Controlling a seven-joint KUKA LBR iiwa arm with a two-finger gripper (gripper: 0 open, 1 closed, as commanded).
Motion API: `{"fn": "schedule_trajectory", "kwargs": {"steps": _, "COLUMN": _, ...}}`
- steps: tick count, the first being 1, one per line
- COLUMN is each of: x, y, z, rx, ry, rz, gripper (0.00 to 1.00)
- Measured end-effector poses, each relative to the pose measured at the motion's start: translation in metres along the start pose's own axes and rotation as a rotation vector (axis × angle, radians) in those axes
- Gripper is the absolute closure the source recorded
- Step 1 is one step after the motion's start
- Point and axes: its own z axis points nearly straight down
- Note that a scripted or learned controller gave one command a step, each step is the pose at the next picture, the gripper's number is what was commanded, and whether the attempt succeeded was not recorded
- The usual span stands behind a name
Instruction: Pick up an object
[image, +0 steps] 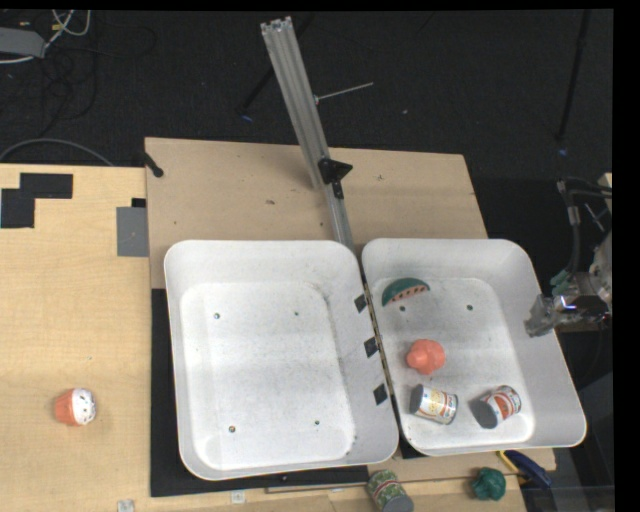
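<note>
- Camera view: gripper (566, 312) at right bin (540, 275) edge, mid-right; finger state can't be told.
- Red ball (426, 356) sits isolated; suggest centred vertical descent.

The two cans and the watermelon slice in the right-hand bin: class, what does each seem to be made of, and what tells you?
The upright can: probably metal or plastic under a printed paper label, with a pale, faintly shiny body. The tipped can: likely the same, with a red-and-white label and a dark end. The watermelon slice: apparently matte moulded plastic or foam, flat green and red; too small to tell.
</note>
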Motion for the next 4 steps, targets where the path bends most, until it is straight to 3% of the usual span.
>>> {"fn": "schedule_trajectory", "kwargs": {"steps": 1, "x": 0.062, "y": 0.011, "z": 0.006, "rx": 0.006, "ry": 0.004, "rz": -0.004, "gripper": 1.0}}
{"fn": "schedule_trajectory", "kwargs": {"steps": 4, "x": 0.199, "y": 0.04, "z": -0.001, "rx": 0.005, "ry": 0.003, "rz": -0.002, "gripper": 1.0}}
